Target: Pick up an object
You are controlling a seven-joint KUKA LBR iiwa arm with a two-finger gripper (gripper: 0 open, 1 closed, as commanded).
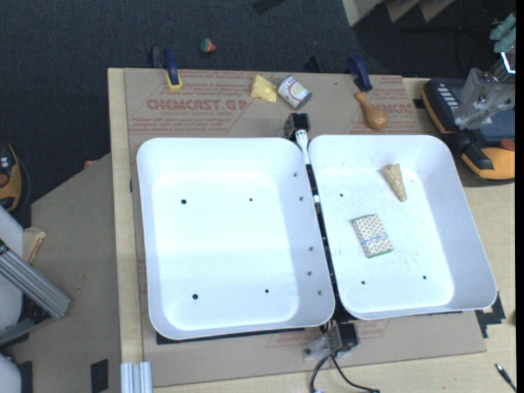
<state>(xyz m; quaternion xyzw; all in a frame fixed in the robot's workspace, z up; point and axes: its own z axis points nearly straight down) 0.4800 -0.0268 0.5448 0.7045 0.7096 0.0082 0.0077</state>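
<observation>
Two objects lie in the right bin (458,219). One is a small flat box with a pale dotted pattern (372,235), near the bin's middle. The other is a tan cone-shaped piece (395,180), further back, pointing toward the front. A grey metal part that looks like my gripper (490,92) sits at the right edge of the view. It is beyond the right bin's back right corner, well away from both objects, with nothing visibly held.
The left bin (155,219) stands beside the right one. On the board behind the bins lie a yellow wedge (264,89), a small box (294,92) and a brown wooden piece (371,111). Blue clamps (172,68) (358,70) hold the board's back edge. A black and orange device (471,142) is at the right.
</observation>
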